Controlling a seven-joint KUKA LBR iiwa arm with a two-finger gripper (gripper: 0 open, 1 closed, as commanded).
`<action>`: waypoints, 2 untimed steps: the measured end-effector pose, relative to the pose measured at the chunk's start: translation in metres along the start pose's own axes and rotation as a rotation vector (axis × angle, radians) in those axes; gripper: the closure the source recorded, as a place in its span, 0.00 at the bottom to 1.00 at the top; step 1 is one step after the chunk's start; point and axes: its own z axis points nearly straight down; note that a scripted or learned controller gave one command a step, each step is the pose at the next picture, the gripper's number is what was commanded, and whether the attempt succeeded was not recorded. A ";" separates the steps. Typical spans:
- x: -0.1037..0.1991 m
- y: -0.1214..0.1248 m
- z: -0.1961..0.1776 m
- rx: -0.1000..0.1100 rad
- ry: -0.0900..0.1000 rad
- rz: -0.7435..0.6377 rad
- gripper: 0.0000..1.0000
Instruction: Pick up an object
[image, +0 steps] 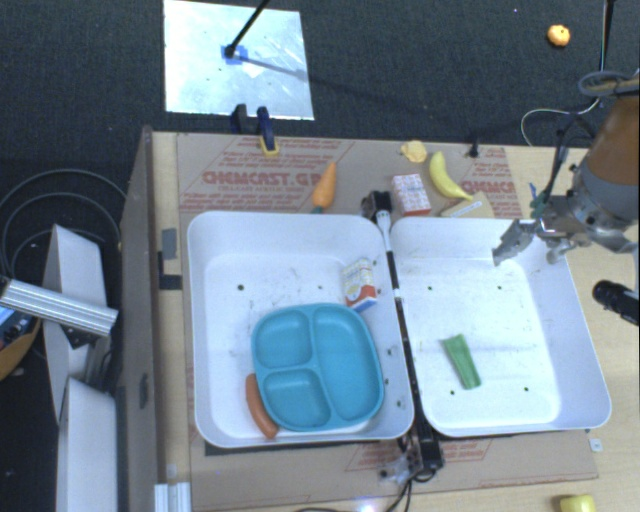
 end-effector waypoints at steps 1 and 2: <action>0.032 -0.052 0.101 0.009 0.004 0.002 0.00; 0.070 -0.076 0.156 0.004 0.002 -0.001 0.00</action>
